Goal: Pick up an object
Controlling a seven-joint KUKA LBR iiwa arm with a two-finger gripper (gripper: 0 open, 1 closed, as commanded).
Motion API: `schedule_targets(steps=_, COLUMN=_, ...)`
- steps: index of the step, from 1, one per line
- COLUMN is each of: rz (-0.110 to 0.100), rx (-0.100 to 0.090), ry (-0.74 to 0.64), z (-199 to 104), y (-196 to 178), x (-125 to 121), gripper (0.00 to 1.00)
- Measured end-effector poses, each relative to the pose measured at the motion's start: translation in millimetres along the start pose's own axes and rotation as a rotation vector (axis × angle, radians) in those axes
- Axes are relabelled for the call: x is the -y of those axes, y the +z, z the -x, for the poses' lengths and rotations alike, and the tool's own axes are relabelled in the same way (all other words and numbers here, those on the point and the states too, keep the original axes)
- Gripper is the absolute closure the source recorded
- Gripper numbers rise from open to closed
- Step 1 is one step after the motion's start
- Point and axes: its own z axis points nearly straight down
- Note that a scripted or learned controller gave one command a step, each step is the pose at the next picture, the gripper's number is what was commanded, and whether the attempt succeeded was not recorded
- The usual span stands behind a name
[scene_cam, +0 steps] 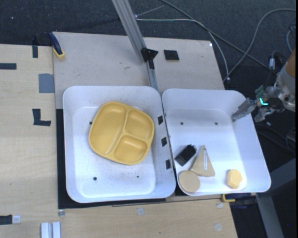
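While the arm hangs out at the right edge of the scene, we find the tool poised over the right rim of the right bin, well above and away from anything it could pick up. We can make out one grey finger slanting down toward the bin's floor and a darker part beside it, but how wide the tool is parted we cannot tell from this angle; nothing sits in it that we can see.

Down at the near end of the right bin is where the candidates wait. A small black block lies tilted, just beside a pale wedge-shaped piece, and a tan round disc sits close in front of them near the bin's corner. A little yellow lump rests apart to the right, close to the right wall. We judge that one the easier pick, since it stands clear of its neighbours, though the wall beside it could crowd a finger.

Over in the left bin a yellow divided plate lies flat in the middle, wide and shallow, probably a poor fit for a two-finger grasp.

No pick has begun; the tool would need to travel toward the near end and descend first.
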Motion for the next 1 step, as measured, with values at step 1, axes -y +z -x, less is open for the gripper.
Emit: schedule_targets(steps=1, rz=0.002, rx=0.001, ry=0.000, z=0.0, y=-1.0, x=-0.5, gripper=0.00)
